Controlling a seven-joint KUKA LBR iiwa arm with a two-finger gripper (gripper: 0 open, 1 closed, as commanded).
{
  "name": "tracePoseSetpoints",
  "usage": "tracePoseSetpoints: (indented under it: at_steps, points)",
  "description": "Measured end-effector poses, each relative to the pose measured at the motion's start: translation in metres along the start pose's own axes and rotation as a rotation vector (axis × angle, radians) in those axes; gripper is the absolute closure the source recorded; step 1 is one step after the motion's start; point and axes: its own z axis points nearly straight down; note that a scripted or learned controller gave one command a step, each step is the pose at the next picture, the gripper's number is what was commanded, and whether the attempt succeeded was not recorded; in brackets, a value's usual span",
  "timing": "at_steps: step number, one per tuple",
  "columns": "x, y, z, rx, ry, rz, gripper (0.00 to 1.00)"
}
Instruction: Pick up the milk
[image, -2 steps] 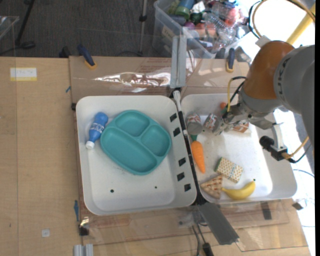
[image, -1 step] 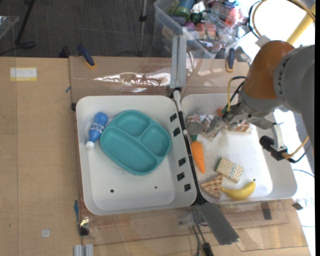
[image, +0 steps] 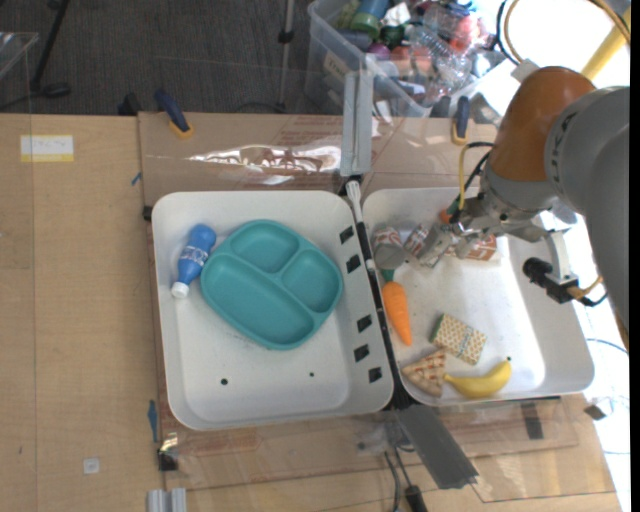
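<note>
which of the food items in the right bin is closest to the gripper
The small brown-and-white carton at the bin's upper left, just left of the gripper. The carrot, cracker, pizza slice and banana all lie farther down the bin.

The arm (image: 590, 130) is cut off at the right edge, and its wrist hides a red-and-white pack (image: 482, 250).
</note>
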Motion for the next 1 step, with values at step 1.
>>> tracePoseSetpoints:
  at_steps: [1]
  points:
    - [0.0053, -0.0452, 0.0140, -0.040, -0.015, -0.027, 0.00]
